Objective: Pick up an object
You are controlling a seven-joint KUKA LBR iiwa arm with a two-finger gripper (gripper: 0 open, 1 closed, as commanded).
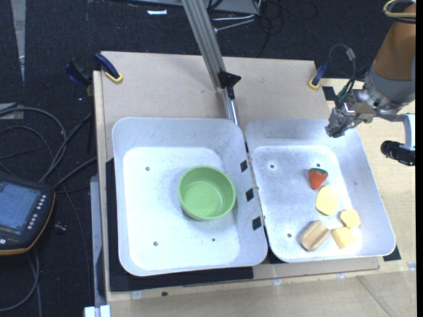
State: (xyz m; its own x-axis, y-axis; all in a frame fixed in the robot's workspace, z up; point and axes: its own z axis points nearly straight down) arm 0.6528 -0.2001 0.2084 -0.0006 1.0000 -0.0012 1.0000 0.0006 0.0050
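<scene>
End effector (335,128), jaw state indiscernible, poised above right bin's (370,177) far rim, presumably approaching the toy strawberry (318,176) and yellow food pieces (328,201); green bowl (207,192) occupies left bin (132,177).

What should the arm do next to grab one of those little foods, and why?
Probably move the end effector toward the camera and lower it over the strawberry. It now sits at the far rim of the right bin, apart from every item, and the strawberry is the nearest, with a little room around it.
</scene>
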